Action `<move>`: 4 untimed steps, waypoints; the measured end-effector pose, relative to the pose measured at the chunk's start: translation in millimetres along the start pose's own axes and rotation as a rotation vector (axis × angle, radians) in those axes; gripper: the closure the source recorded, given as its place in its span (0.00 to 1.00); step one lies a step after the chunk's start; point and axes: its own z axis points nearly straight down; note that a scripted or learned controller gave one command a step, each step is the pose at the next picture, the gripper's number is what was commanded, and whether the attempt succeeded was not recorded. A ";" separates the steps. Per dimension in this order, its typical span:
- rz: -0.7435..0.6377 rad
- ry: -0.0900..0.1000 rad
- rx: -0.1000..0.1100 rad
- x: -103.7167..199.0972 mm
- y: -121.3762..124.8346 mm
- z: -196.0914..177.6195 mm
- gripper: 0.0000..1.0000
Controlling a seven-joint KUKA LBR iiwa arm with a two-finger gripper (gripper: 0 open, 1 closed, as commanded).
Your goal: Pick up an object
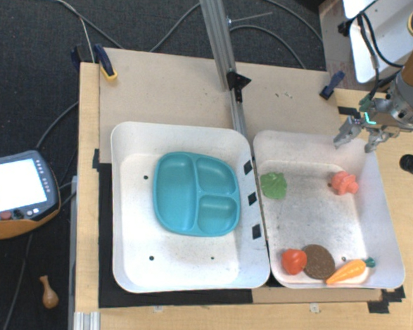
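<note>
Gripper (358, 138) of mine hangs w/ fingers spread, nothing in it, over the right bin (383, 208) far edge. Closest grab imo is the pink toy (344, 183) by the far right corner, just below.

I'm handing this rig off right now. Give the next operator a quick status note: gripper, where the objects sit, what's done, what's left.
Gripper: open, holding nothing, poised over the far rim of the right bin.
Right bin: green toy at the far left, pink toy at the far right, closest to the gripper; red toy, brown disc and carrot bunched along the near edge.
Left bin: teal divided plate.
Done: nothing picked yet.
Left: descend, grasp one object and lift; the pink toy looks the easiest.
</note>
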 end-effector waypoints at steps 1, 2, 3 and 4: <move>-0.001 -0.001 -0.005 0.1 1.1 -2.4 0.00; 0.000 0.000 0.001 0.2 -6.5 57.4 0.00; 0.000 0.000 0.000 -8.5 -4.1 113.9 0.00; -0.002 -0.001 -0.002 -7.9 -3.8 129.9 0.00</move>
